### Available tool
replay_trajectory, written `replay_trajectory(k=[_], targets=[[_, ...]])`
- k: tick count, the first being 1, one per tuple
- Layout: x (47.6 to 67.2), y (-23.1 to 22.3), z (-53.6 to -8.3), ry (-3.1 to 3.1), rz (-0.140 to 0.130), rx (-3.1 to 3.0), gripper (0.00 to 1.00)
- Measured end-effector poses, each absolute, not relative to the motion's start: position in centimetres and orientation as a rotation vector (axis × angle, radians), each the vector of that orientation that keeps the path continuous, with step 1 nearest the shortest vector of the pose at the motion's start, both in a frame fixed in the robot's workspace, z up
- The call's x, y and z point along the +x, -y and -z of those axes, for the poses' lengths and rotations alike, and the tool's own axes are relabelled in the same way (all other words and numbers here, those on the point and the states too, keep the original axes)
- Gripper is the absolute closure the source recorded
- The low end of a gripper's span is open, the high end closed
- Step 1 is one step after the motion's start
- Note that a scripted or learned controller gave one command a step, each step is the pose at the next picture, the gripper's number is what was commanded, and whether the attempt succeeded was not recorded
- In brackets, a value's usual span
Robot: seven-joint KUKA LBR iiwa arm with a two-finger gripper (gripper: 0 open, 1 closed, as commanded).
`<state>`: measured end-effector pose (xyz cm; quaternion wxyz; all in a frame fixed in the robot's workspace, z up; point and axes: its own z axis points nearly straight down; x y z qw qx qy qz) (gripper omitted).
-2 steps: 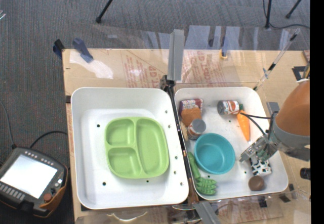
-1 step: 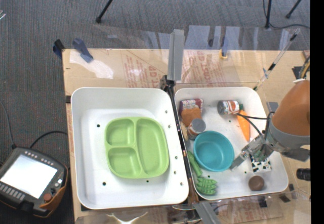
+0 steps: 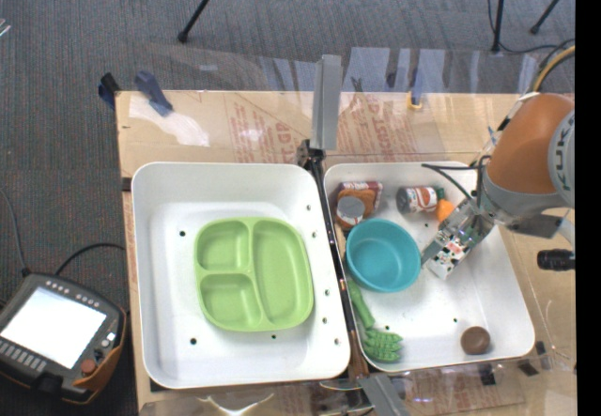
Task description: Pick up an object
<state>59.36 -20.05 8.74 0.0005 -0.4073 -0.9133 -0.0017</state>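
In the right bin (image 3: 498, 306) a blue bowl (image 3: 382, 255) sits near the left wall. Behind it lie a brown jar (image 3: 356, 203) and a small can (image 3: 419, 199) on its side, with a small orange object (image 3: 445, 210) next to the can. A green toy fork (image 3: 375, 331) lies along the front left, and a brown ball (image 3: 476, 340) rests at the front right. My gripper (image 3: 441, 263) hangs low over the bin floor just right of the bowl, tilted down to the left. Nothing shows in its grasp.
The left bin (image 3: 160, 217) holds a green divided plate (image 3: 254, 273). A metal divider post (image 3: 327, 109) rises between the bins at the back. The arm's orange band (image 3: 526, 151) sits over the right bin's back right corner.
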Motion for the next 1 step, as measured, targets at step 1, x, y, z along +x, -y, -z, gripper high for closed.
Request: replay_trajectory(k=[1], targets=[[57.77, 20.99, -8.74, 2.882, 0.001, -1.245, 0.00]])
